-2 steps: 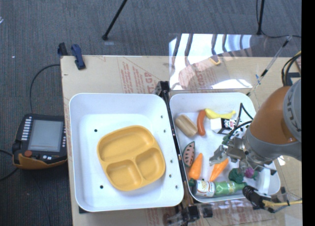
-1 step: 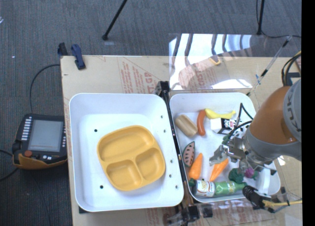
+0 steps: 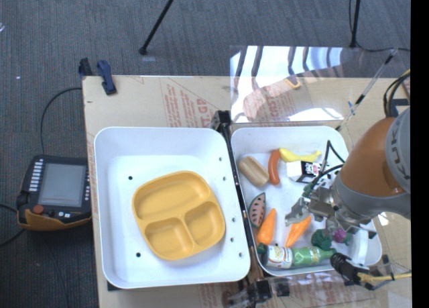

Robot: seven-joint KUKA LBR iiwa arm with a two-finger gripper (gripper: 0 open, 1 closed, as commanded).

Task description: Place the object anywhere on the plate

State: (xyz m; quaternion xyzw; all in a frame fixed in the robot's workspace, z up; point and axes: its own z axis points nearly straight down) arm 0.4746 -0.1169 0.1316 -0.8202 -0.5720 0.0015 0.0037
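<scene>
A yellow three-compartment plate (image 3: pixel 177 214) lies in the left bin (image 3: pixel 114 159). The right bin (image 3: pixel 251 135) holds toy food: a bread roll (image 3: pixel 253 170), a red sausage (image 3: pixel 274 166), a banana (image 3: pixel 299 155), a watermelon slice (image 3: pixel 257 209), two carrots (image 3: pixel 267 227) (image 3: pixel 297 231), a green bottle (image 3: pixel 299 255) and a grape cluster (image 3: pixel 332 237). My gripper (image 3: pixel 303 211) hangs low over the right bin, just above the right-hand carrot. Nothing shows between its fingers.
The arm's orange band (image 3: pixel 375 156) and grey wrist cover the right bin's right side. A teach pendant (image 3: pixel 57 191) lies on the floor to the left. A clear panel (image 3: pixel 301 82) stands behind the right bin. Blue clamps (image 3: pixel 104 75) grip the bench's far-left corner.
</scene>
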